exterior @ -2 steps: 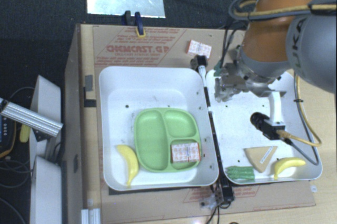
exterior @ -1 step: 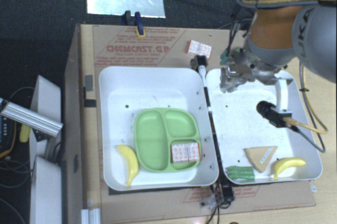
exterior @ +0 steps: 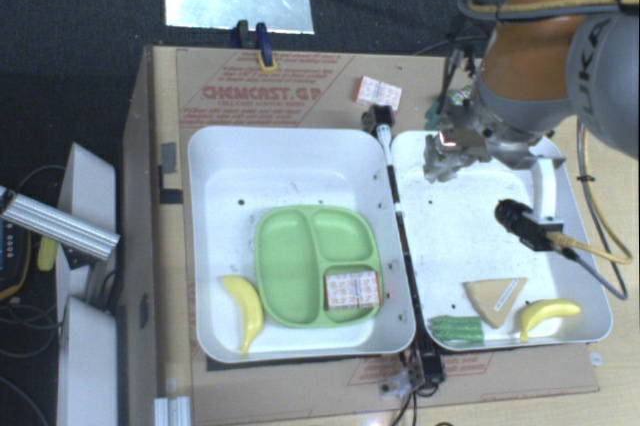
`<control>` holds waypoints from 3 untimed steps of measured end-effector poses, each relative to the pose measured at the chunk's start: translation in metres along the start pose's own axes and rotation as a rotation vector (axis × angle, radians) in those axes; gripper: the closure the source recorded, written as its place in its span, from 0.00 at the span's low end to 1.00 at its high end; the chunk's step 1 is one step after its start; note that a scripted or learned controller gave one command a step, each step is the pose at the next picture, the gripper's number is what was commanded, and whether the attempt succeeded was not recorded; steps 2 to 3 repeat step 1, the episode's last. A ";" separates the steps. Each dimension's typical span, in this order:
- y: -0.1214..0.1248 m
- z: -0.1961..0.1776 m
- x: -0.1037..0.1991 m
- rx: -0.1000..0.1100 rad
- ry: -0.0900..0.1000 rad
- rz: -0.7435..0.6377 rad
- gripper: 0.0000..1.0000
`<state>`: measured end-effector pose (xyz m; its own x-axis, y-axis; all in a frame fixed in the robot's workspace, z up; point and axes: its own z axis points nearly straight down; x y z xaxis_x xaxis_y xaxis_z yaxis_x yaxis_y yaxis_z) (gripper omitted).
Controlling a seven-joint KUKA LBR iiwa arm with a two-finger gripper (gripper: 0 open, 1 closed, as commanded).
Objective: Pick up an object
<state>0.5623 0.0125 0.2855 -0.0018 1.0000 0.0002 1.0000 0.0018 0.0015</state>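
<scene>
Green item (exterior: pixel 455 329) frontmost; tool (exterior: pixel 443 159) above right bin (exterior: pixel 450 244) rear.

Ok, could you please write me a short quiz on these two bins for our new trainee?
1. True or false: the patterned box lies in a compartment of the green plate.
2. What lies beside that plate in the left bin? A a banana; B a tan wedge; C a green packet.
3. Fill in: the gripper is over the ___ bin.
Key: 1 true; 2 A; 3 right.
</scene>
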 end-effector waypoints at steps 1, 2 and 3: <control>-0.006 -0.002 0.001 0.000 0.000 -0.001 1.00; -0.006 -0.002 0.001 0.000 0.000 -0.001 1.00; -0.006 -0.002 0.001 0.000 0.000 -0.001 1.00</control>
